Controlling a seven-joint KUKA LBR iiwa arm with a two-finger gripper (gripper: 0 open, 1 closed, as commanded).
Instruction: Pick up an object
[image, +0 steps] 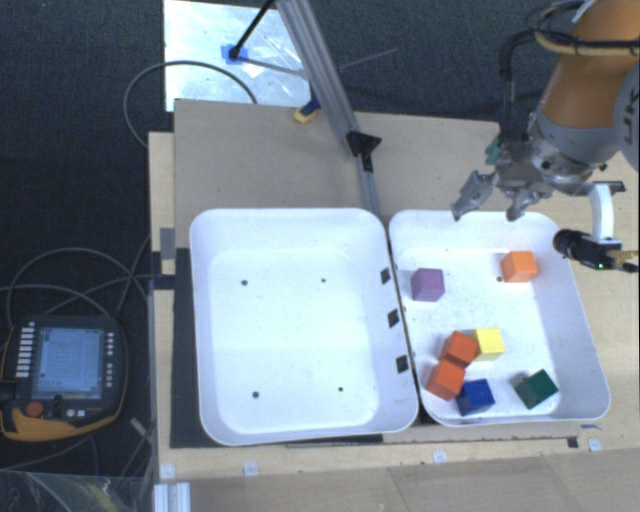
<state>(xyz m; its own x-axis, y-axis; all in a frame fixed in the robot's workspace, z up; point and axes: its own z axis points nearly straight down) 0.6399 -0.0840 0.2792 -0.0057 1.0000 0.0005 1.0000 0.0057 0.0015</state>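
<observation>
**Visitor:** Which block was it after?

**Me:** Any would have done, the task only asked for an object. From my screen, all the blocks lay in the right bin (575, 300). The purple block (427, 284) sat alone near the bin's nine o'clock edge, and the lone orange block (519, 266) sat at about one o'clock, with bare floor around both. I judged those the easiest picks, since fingers could drop on either side.

**Visitor:** And the others?

**Me:** Bunched toward six o'clock: two orange cubes (453, 364) touching, the yellow block (489, 342) pressed against the upper one, the blue block (475, 396) just beside the lower one. The green block (537, 388) stood a little apart at five o'clock. (Crowding like that leaves little room for a finger, so I'd have steered clear.)

**Visitor:** Where was the hand?

**Me:** The gripper (492, 200) hung over the bin's twelve o'clock rim, its two fingers spread apart with nothing between them, ready to straddle something. It was nearest the lone orange block. The left bin (290, 320) beside it held no blocks, and the teach pendant (62, 376) lay on the floor far out at nine o'clock.
</observation>
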